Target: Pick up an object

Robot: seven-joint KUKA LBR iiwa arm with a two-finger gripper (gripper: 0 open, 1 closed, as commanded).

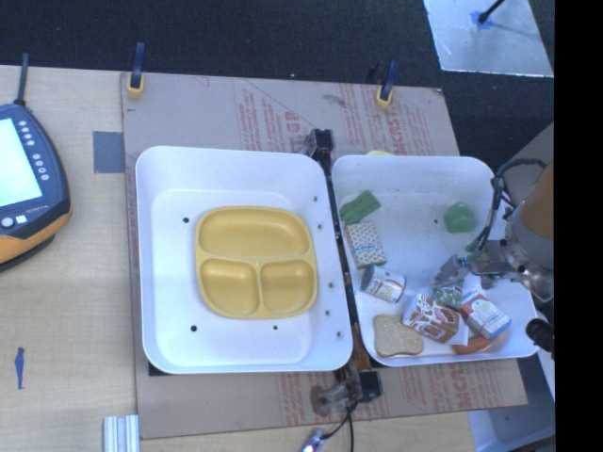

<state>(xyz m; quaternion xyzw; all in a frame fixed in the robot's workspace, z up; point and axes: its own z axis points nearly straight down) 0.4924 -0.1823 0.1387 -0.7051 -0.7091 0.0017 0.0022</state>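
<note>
The right bin holds several small items. A green round piece lies near its far right, and a green leafy piece sits at its far left. Below that are a patterned box and a small can. Along the front lie a bread slice, a brown and white packet and a red and white carton. My gripper hangs low over the right side of this bin, just above the packet and carton, with the arm coming in from the right.
The left bin holds a yellow divided plate. An orange and black handheld pendant lies on the bench at the far left. Clamps pin the cardboard sheet at the back.
</note>
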